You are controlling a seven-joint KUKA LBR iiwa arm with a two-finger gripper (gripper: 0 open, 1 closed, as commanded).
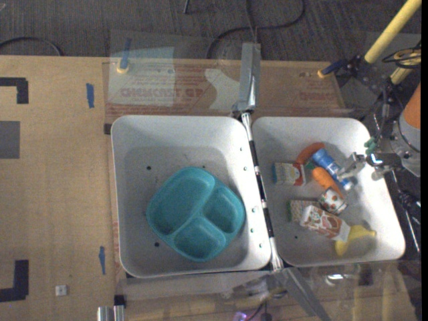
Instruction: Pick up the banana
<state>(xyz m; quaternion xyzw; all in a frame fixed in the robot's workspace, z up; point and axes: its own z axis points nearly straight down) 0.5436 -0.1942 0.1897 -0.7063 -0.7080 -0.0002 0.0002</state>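
Note:
The yellow banana (355, 239) lies in the front right corner of the right bin (384, 246), next to a red-and-white carton (321, 221). My gripper (366, 168) hangs over the bin's right side, well behind the banana and apart from it. It is open with nothing between its fingers; one fingertip (349, 169) is close to a blue item (326, 160) and an orange carrot (323, 178).
The right bin also holds a small can (332, 200), a small box (287, 173) and an orange piece (308, 152). A teal divided plate (195, 212) lies in the left bin (134, 146). A metal divider (257, 179) separates the bins.

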